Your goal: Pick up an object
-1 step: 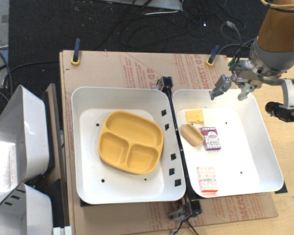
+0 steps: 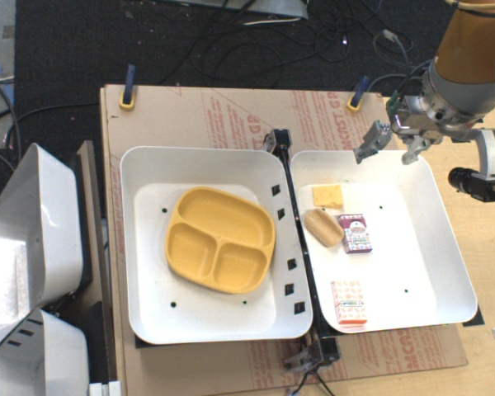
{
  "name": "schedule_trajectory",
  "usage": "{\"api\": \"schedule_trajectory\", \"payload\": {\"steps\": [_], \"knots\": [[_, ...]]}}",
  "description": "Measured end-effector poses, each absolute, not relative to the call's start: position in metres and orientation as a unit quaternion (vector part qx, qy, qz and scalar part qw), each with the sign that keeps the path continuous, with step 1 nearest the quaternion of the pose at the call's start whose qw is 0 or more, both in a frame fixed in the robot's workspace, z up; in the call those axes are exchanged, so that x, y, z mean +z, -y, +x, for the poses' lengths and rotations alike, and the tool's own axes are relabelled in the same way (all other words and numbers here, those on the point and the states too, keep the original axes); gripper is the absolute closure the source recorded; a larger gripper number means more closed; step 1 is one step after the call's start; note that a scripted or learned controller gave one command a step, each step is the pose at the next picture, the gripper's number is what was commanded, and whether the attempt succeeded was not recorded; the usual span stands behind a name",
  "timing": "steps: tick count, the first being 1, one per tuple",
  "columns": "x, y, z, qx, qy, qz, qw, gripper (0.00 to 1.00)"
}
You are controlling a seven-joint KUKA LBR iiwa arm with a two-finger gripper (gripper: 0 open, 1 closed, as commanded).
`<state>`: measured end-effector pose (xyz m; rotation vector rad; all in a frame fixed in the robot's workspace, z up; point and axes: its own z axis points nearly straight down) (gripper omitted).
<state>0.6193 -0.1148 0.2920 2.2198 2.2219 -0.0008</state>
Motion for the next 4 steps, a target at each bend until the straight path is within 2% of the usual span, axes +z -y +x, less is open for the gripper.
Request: {"api": "schedule_trajectory", "payload": {"steps": [2, 3, 4], "knots": [[0.183, 0.123, 0.632, -0.0015, -0.706, 0.708, -0.001, 0.00], [0.122, 0.118, 0.624, -0.0016, -0.706, 0.708, -0.002, 0.00], [0.136, 0.119, 0.626, 0.0002, -0.706, 0.708, 0.001, 1.00]]}}
